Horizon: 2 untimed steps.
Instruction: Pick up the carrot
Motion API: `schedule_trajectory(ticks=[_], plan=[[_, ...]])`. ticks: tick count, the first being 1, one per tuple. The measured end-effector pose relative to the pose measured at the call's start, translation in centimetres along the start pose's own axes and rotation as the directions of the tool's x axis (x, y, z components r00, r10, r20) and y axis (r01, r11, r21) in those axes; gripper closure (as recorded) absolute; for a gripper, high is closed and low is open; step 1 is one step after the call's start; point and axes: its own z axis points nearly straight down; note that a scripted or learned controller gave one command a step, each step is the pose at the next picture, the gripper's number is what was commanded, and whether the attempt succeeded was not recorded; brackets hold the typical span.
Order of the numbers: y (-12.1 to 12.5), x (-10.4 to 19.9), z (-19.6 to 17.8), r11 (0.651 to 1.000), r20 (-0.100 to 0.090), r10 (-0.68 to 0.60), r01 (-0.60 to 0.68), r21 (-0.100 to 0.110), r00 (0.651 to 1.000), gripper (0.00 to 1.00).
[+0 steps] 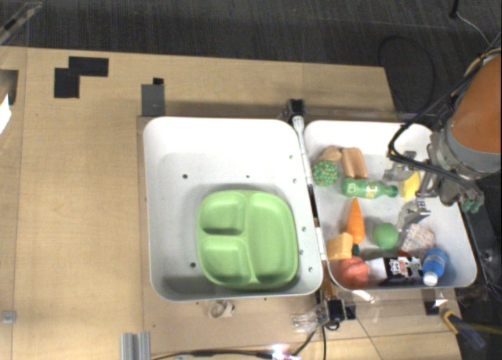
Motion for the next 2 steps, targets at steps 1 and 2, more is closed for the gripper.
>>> schedule_trajectory(ticks=[1,2], plan=[[5.1,0.5,10.6,0.965,-0.003,-0.262,0.262,-0.004,0.965,0.00],[5.1,0.0,9.2,0.964,0.011,-0.267,0.267,0.001,0.964,1.00]])
